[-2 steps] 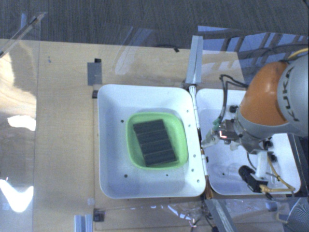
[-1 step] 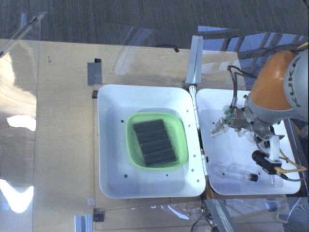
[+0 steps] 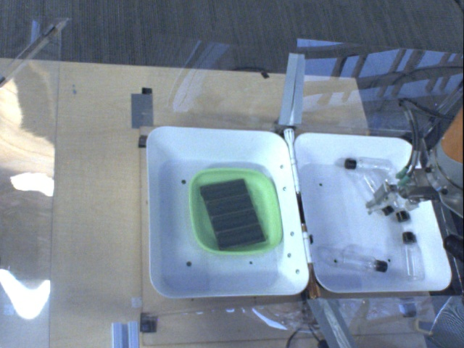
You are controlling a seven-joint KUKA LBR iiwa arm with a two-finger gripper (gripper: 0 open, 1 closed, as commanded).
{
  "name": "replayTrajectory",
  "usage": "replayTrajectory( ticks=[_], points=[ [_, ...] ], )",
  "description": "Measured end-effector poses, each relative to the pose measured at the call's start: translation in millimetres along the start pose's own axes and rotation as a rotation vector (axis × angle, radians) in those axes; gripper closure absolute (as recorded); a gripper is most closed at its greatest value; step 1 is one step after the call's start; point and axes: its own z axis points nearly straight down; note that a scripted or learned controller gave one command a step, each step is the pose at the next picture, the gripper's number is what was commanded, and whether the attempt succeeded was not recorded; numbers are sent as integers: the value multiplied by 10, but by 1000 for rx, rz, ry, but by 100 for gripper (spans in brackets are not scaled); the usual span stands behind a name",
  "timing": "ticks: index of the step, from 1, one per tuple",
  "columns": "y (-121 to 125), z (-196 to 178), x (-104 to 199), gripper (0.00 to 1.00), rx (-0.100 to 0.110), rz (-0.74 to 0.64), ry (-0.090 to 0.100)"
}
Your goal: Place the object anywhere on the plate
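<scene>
A lime-green square plate [image 3: 197, 194] rests in the left bin [image 3: 161, 267], and a dark grey ribbed block [image 3: 232, 214] lies flat across its middle. My gripper [image 3: 386, 200] hangs low over the right side of the right bin [image 3: 337, 216], far from the plate. Just beneath and beside it lie small clear tubes with black caps [image 3: 401, 214]; whether one is in its grasp is hidden by the metal parts. The grey arm with its orange band [image 3: 453, 140] enters from the right edge.
More clear black-capped tubes lie in the right bin: one at the back [image 3: 360, 164], one at the front [image 3: 359, 259], one at the right wall [image 3: 411, 249]. A grey metal post [image 3: 293, 89] stands behind the bins' shared wall. Bare wooden bench lies to the left.
</scene>
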Motion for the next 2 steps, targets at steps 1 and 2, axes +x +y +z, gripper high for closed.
replayTrajectory(
  ticks=[1,2],
  points=[
    [343,358,-596,0,1,-167,-1],
    [552,-30,-597,0,-1,-343,-1]
  ],
)
